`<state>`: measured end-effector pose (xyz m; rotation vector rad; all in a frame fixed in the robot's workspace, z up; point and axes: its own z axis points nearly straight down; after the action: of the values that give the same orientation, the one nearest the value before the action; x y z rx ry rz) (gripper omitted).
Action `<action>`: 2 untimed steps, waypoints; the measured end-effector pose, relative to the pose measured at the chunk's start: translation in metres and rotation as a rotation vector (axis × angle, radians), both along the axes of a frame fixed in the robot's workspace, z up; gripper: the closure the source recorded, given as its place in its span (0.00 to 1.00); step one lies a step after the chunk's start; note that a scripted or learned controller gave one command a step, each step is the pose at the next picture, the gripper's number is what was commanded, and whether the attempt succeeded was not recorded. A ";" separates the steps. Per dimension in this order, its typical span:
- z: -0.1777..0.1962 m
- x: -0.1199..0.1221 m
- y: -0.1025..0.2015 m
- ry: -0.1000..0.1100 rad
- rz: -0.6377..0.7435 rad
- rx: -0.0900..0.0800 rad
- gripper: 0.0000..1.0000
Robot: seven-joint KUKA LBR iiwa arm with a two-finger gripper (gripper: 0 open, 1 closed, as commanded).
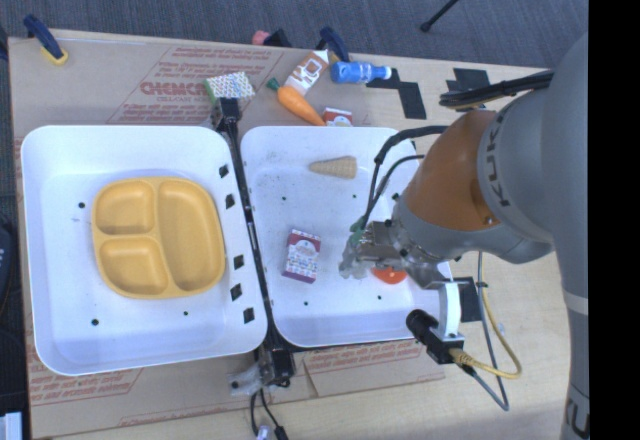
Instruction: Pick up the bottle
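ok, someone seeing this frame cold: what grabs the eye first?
The big grey and orange arm reaching in from the right, its gripper low over the right bin beside a small red thing. Next, the yellow divided tray in the left bin. The blue bottle lies on the cardboard behind the bins.

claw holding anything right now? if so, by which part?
Cannot tell. The claw is low in the right bin beside a red object; no hold shows.
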<state>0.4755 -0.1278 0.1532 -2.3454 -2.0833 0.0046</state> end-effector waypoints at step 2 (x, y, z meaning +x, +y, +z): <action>-0.006 0.000 -0.029 0.002 -0.095 0.001 1.00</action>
<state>0.4757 -0.1568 0.1468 -2.4400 -1.9673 0.0053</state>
